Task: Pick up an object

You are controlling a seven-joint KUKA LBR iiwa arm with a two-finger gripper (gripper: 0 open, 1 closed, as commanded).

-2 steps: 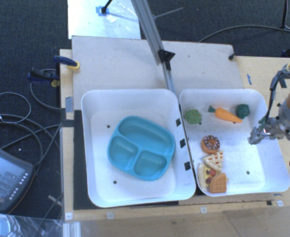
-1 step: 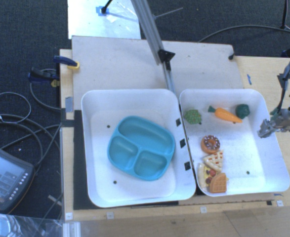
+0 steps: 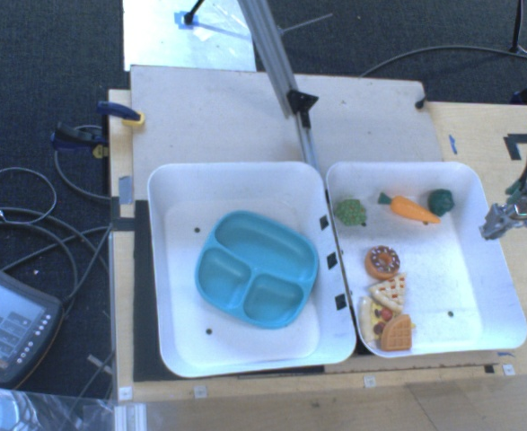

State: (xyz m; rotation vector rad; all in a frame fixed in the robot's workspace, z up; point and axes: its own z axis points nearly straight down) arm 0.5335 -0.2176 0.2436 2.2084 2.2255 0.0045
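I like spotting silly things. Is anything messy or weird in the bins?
Nothing looks spilled or broken. The blue plate sits slightly askew in the left bin. In the right bin, the toy foods crowd the left side, and the waffle leans against the front wall.

Place looked like robotics lab, not home or kitchen. Pale wooden bench stood on dark grey carpet. Loose black cables trailed across floor beside grey handheld control pendant with screen. Blue-and-yellow clamps gripped bench edge. Slanted silver metal pole rose over bench like camera mount. Two shallow white plastic bins sat side by side, one with toy plastic food, other with turquoise compartment plate. Tape marks on bench corner.
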